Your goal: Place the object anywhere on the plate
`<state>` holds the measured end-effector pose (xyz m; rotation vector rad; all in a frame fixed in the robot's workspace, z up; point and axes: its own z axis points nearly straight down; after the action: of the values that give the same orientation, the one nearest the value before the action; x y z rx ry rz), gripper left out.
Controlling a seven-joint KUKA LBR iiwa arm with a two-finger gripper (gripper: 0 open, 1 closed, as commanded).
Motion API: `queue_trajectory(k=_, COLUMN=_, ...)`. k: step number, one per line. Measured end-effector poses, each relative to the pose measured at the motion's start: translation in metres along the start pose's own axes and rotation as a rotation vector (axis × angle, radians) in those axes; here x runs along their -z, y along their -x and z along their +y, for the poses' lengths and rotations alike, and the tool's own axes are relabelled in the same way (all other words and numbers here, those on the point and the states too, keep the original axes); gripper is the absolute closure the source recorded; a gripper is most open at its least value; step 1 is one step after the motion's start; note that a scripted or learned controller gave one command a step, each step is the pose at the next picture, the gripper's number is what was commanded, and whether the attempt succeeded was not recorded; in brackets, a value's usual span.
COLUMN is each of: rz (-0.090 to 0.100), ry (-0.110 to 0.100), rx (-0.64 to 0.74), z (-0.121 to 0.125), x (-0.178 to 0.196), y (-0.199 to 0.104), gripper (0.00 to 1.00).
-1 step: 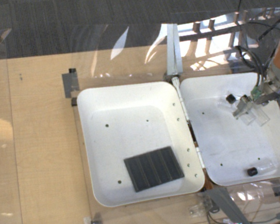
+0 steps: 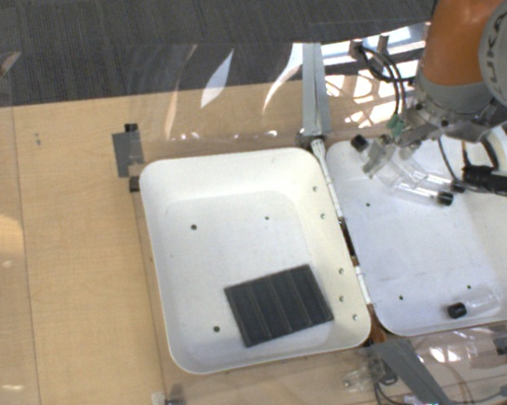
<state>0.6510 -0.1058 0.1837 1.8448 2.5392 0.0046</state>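
A dark grey ridged plate (image 2: 278,304) lies flat in the left bin (image 2: 186,254), near its front edge. A small clear object with a black cap (image 2: 467,307) rests at the front of the right bin (image 2: 487,247). A second clear piece with a black end (image 2: 425,190) lies near that bin's back. My gripper (image 2: 377,154) hangs over the back left corner of the right bin, just left of this second piece and far from the plate. Nothing is visibly held in it.
A metal divider post (image 2: 313,84) stands behind the gap between the bins. Black cables (image 2: 488,177) hang from the wrist over the right bin's back right. Loose wires and clear parts (image 2: 431,378) lie in front of the right bin.
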Motion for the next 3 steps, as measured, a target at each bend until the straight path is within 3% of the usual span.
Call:
queue_trajectory(k=1, rz=0.0, ry=-0.001, rx=-0.474, z=-0.013, x=0.009, y=-0.071, gripper=1.0)
queue_trajectory(k=2, rz=0.0, ry=-0.001, rx=-0.333, z=0.06, x=0.018, y=-0.127, gripper=1.0)
queue_trajectory(k=3, rz=0.0, ry=0.001, rx=-0.837, z=0.081, x=0.101, y=-0.189, gripper=1.0)
